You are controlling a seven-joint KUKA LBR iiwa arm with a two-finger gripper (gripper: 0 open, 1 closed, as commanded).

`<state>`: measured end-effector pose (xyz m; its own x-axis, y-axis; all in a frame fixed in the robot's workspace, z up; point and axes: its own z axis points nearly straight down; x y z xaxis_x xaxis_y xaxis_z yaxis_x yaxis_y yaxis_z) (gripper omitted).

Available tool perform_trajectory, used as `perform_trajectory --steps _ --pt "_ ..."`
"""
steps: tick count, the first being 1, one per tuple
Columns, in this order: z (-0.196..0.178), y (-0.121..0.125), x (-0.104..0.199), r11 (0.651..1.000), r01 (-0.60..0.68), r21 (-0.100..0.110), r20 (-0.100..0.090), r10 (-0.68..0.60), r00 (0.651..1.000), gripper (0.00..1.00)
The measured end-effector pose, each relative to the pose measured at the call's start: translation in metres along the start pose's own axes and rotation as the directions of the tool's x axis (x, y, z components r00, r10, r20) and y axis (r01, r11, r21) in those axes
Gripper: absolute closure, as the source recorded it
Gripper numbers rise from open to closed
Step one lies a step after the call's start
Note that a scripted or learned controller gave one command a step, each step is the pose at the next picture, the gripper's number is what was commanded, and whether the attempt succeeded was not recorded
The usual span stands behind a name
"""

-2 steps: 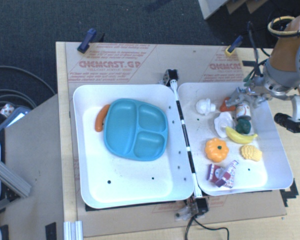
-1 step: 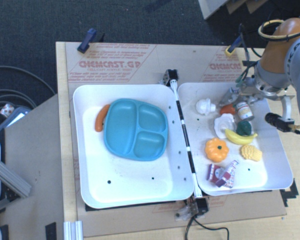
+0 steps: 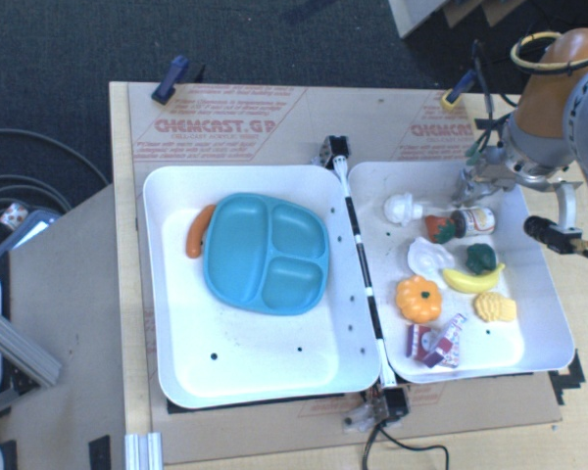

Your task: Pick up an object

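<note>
- A smooth blue plastic tray with three compartments lies in the left bin; an orange carrot-shaped toy sits against its left edge.
- The right bin holds a glossy orange pumpkin, a curved yellow banana, a bumpy yellow corn piece, a dark green vegetable, a crumpled white piece, a white rounded object, a small labelled bottle lying on its side and a red-and-white packet.
- The end effector hangs just above the bottle at the bin's far side; whether it is parted or closed I cannot tell.
- Both bins are shallow, white and round-cornered, resting on a brown board on the counter, above dark carpet.
- Red print on the board reads roughly "CHEMCAST GP".
</note>
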<state>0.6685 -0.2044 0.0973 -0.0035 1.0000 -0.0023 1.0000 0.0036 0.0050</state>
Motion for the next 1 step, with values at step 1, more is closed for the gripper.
perform_trajectory --steps 1 --pt "0.0002 -0.0001 0.0002 1.000 0.000 0.000 0.000 0.000 1.000 0.00"
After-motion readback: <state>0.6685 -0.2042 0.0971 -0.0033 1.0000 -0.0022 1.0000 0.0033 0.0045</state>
